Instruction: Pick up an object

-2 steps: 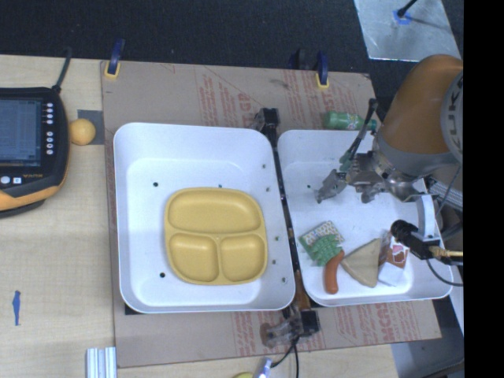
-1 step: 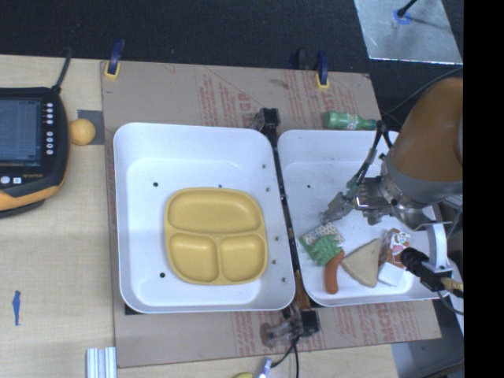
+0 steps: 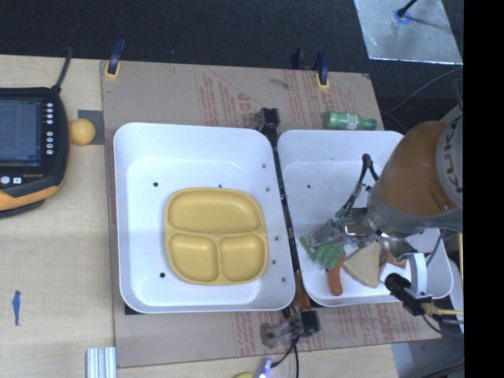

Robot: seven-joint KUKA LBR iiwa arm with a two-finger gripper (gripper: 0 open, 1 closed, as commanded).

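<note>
In the right bin (image 3: 315,164), my gripper (image 3: 324,235) reaches down at the front left, over a small pile of toy food. A green leafy piece (image 3: 331,255) lies right under and touching its tip. An orange-red sausage-shaped piece (image 3: 335,281) lies just in front of that. A tan bread-like wedge (image 3: 364,268) rests to its right, partly under the wrist. The grey arm with its orange band (image 3: 416,176) covers the bin's right side.
The left bin (image 3: 134,211) holds a yellow divided plate (image 3: 215,235). A green bottle (image 3: 350,120) lies on the cardboard behind the right bin. A control pendant (image 3: 25,150) and a yellow ball (image 3: 81,131) sit at the far left. Clamps stand between the bins.
</note>
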